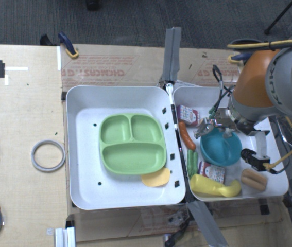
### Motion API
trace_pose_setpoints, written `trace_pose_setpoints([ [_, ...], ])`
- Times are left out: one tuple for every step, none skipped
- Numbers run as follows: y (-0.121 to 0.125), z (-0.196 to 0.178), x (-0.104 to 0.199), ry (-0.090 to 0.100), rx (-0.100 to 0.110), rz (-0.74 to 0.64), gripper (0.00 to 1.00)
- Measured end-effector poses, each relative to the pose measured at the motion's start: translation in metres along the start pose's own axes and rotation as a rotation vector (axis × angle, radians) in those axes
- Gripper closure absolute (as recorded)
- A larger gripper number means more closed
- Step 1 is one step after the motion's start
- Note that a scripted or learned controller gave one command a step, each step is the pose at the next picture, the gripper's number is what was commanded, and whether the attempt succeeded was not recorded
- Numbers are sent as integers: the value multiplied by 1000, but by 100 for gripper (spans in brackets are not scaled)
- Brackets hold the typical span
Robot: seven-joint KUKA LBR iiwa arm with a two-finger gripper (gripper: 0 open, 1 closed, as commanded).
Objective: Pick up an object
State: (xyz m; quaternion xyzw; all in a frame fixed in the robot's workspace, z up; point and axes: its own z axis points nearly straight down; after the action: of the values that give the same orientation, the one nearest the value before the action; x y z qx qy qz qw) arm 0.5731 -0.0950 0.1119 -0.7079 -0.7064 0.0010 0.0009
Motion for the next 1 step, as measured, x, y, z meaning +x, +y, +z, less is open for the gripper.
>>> trace_pose_setpoints([
  [19, -85, -10, -1, -2, -43, 0],
])
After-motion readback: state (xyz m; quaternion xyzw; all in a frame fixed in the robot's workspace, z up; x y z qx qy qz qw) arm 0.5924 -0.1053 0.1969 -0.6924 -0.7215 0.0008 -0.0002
